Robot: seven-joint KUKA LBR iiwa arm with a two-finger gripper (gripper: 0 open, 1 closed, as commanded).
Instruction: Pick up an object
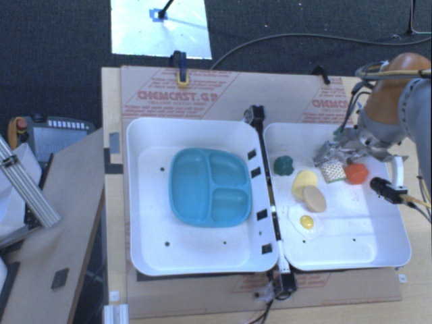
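Although the arm has its wrist over the right bin (pixel 388 252), no object is seen lifted, so the pick is judged not yet accomplished. The gripper (pixel 331 157) sits low in the far part of that bin, at or just above the bin floor. Its metal end is visible, but the state of the end effector cannot be told from this view, and nothing can be confirmed as held.

Candidate objects all lie in the right bin:
- A checkered grey-white block (pixel 333 172) lies directly beneath or against the gripper end; contact cannot be confirmed.
- An orange-red round item (pixel 356 173) lies just right of the block, touching or nearly touching it.
- A dark green small item (pixel 283 165) rests toward the left wall, apart from the gripper.
- A yellow piece (pixel 304 180) and a tan disc (pixel 314 199) lie together, the disc overlapping the near edge of the yellow piece.
- A toy fried egg (pixel 305 221) lies nearer the viewer, just below the tan disc.

The left bin (pixel 145 248) holds a blue divided plate (pixel 209 186), well apart from the gripper.

Status: approach appears complete or close to it, with the checkered block the likeliest target. Remaining steps are judged to be securing a grasp on one object and raising it clear of the bin floor. The crowding by the orange-red item may interfere with a clean grasp.
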